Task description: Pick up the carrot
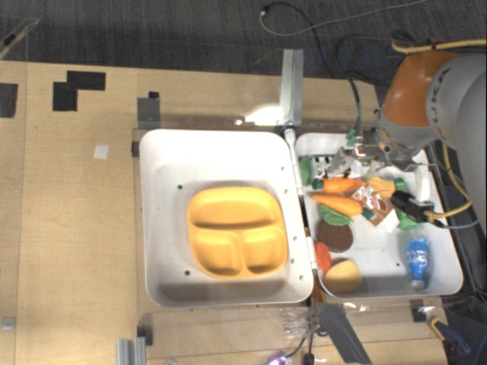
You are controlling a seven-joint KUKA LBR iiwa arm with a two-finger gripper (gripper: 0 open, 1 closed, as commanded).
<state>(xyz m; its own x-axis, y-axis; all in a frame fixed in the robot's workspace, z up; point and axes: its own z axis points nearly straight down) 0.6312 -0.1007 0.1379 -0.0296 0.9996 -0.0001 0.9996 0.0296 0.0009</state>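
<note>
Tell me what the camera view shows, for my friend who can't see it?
A grey robot arm reaches from the right over the right bin, its gripper just above the carrot among other toy food. The left bin holds a yellow tray.

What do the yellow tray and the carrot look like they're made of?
Yellow tray: probably moulded plastic, smooth with a soft sheen and rounded compartments. Carrot: likely a plastic toy, uniform bright orange and smooth, though too small to be sure.

Your clutter, both bins

You see a yellow divided tray (233,230) mid left bin (163,204); a blue bottle (417,261) near the right bin's (449,276) lower right corner.
</note>
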